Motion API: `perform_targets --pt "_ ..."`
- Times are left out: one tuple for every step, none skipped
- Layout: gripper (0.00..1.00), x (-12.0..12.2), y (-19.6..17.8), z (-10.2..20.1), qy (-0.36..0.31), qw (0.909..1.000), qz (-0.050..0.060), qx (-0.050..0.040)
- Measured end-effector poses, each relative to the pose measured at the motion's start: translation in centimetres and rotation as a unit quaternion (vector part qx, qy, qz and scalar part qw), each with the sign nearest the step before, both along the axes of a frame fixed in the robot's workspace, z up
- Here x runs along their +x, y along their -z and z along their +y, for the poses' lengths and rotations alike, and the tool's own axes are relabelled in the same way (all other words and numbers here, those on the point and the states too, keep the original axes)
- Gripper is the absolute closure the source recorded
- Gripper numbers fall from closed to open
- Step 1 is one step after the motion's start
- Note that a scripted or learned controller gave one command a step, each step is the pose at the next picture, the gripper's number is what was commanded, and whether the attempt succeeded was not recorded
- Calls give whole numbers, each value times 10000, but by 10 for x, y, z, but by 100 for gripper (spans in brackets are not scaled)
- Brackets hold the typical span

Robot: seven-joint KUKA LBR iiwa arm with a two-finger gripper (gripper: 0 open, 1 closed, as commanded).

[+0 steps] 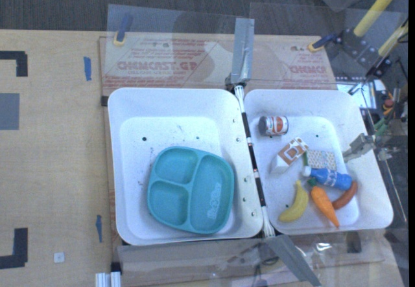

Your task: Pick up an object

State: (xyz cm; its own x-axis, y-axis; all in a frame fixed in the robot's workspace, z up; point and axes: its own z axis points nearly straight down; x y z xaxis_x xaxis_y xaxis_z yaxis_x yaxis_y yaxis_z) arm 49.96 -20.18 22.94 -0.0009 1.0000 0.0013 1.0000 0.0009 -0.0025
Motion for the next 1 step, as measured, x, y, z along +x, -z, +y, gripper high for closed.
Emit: perform_targets --pt "0 -19 135 -4 188 9998 -19 -14"
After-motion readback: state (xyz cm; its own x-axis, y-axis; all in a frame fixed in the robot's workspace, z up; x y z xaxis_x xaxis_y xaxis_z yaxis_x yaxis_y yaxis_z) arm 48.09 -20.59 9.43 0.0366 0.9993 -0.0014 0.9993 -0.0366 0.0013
